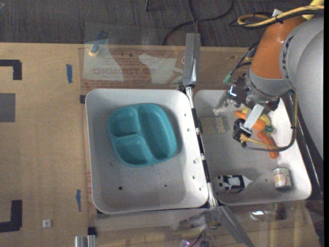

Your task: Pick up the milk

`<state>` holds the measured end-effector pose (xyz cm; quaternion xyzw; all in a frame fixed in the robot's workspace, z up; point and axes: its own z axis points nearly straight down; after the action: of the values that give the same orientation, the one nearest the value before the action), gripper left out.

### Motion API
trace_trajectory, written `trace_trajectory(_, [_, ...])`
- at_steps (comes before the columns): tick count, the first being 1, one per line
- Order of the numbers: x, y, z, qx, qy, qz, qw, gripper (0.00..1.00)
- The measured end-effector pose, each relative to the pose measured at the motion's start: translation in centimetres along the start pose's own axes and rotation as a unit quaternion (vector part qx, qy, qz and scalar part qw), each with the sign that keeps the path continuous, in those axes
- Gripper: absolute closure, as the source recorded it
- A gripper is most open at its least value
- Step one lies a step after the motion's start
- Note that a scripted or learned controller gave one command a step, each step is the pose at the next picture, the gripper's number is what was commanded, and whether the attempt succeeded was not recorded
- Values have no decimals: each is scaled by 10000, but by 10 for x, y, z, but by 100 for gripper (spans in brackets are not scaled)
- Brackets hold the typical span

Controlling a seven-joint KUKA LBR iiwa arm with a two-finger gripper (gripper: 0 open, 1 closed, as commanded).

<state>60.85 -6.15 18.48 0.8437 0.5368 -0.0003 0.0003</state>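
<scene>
The gripper (225, 105) hangs over the far left part of the right bin (303, 189), low above its floor, and nothing can be seen in its grasp; whether it is open or closed cannot be told from this slant. Just on the near side of it a small grey patch (212, 125) with a dotted texture lies flat on the bin floor. To the right of the gripper, partly under the wrist, sits a cluster of toy food: a yellow piece (260, 121) with carrots (266, 136) beside it, one orange piece reaching toward the bin's right wall. The arm (275, 50) comes in from the right, its orange band above the far right corner of the bin. The milk (230, 183), a small black-and-white patterned carton, lies on its side in the near left corner of the same bin, close to the left wall and well apart from the gripper, its pale tip pointing right. A small can (281, 178) stands near the near right corner, apart from the milk. In the left bin (97, 184) a teal plate (144, 134) with three compartments rests toward the far side. Both bins stand on a tan bench (41, 153) marked with bits of blue tape (69, 73).
</scene>
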Motion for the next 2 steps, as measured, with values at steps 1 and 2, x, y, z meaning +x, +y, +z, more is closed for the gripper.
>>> trace_trajectory(1, [-35, 49, 93, 5, 1, 951, 9955, 0])
trace_trajectory(2, [36, 48, 0, 1, 0, 556, 9985, 0])
